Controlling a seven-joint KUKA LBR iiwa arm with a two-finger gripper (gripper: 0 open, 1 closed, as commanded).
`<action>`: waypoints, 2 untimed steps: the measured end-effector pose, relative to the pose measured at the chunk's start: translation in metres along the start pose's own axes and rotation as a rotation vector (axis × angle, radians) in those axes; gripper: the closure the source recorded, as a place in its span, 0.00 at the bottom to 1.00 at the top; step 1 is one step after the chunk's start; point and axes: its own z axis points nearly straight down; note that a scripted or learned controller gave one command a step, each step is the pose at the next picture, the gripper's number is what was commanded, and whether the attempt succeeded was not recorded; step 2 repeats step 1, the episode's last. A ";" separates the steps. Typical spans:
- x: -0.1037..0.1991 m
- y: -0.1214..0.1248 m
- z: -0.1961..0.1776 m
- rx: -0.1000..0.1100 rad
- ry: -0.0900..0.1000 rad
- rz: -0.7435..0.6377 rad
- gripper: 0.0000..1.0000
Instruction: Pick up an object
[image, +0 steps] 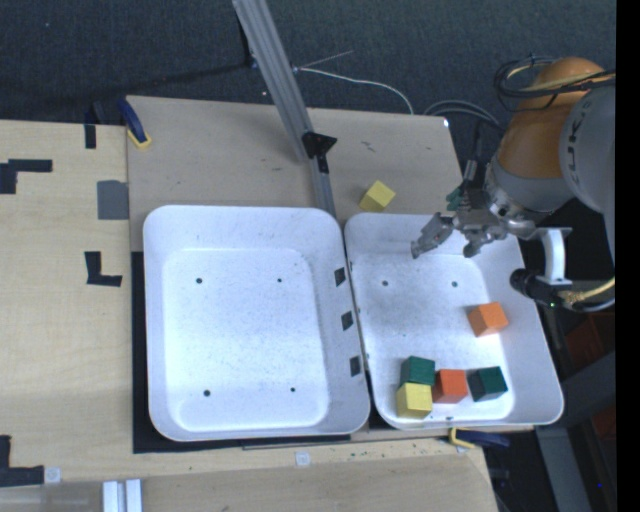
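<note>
My gripper (452, 241) hangs over the back edge of the right bin (400, 250) with its two fingers spread apart and nothing between them. An orange block (488, 319) lies by itself toward the bin's right side, in front of the gripper. At the bin's front, a green block (419, 370), a yellow block (414, 399), an orange-red block (452, 385) and a dark green block (488, 382) sit close together.
The left bin (170, 300) adjoins the right one. A yellow cube (378, 195) rests on the bench behind the bins. A grey metal bar (285, 85) slants down from the top to the seam between the bins. Cables loop at the upper right.
</note>
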 end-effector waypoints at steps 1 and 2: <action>-0.057 0.039 -0.023 -0.005 -0.004 0.003 0.00; -0.057 0.039 -0.023 -0.005 -0.004 0.003 0.00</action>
